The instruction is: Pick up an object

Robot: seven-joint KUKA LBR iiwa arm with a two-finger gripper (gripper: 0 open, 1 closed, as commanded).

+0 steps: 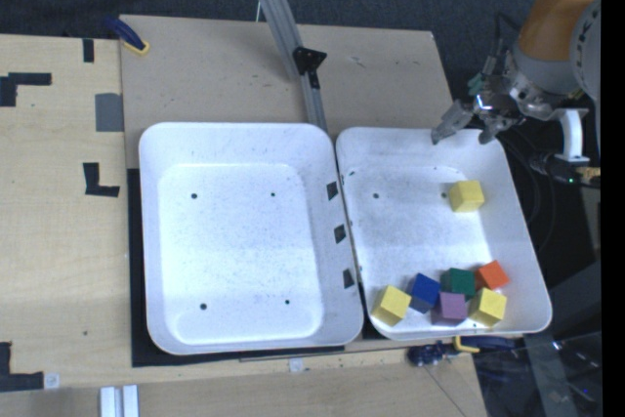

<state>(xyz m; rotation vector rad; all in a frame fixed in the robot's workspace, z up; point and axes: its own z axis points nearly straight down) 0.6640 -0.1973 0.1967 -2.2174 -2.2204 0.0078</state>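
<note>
My gripper [462,129] hangs over the far right corner of the right bin [410,210], open, with nothing between its fingers. A yellow cube [466,195] lies alone in that bin, a little nearer than the gripper. Along the bin's near edge sits a cluster of cubes: yellow [392,304], blue [424,291], green [457,281], purple [451,307], orange-red [492,274] and another yellow [489,307].
The left bin [239,234] sits beside the right one. A grey metal pole [283,15] slants over the bench behind the bins. Cables and arm hardware crowd the right side past the bin's edge.
</note>
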